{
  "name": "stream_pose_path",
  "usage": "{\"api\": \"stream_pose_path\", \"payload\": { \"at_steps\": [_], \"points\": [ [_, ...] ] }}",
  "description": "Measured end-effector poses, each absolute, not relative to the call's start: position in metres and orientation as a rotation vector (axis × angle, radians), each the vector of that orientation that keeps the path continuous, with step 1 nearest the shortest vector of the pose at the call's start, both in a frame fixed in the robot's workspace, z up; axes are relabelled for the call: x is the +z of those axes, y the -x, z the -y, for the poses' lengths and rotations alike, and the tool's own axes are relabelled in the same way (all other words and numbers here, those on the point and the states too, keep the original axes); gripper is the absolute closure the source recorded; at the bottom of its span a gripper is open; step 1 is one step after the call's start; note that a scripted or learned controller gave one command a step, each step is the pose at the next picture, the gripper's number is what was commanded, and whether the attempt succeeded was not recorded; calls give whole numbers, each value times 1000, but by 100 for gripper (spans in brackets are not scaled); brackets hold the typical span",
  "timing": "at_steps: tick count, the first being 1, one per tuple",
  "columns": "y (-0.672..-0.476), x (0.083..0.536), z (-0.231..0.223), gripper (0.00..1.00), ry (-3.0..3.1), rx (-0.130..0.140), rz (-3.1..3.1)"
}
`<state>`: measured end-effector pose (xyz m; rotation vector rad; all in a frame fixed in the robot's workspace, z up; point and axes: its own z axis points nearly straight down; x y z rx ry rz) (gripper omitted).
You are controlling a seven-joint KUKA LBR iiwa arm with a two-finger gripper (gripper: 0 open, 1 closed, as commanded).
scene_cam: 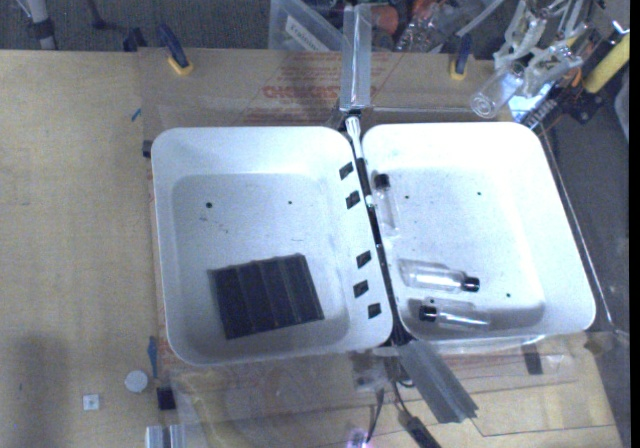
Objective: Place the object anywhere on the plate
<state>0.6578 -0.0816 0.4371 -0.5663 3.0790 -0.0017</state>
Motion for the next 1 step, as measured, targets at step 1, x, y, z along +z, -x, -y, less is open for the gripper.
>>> {"api": "stream_pose_path", "payload": {
  "at_steps": [1],
  "points": [
    [-667,437,-94,100,711,3,-3048]
  ]
}}
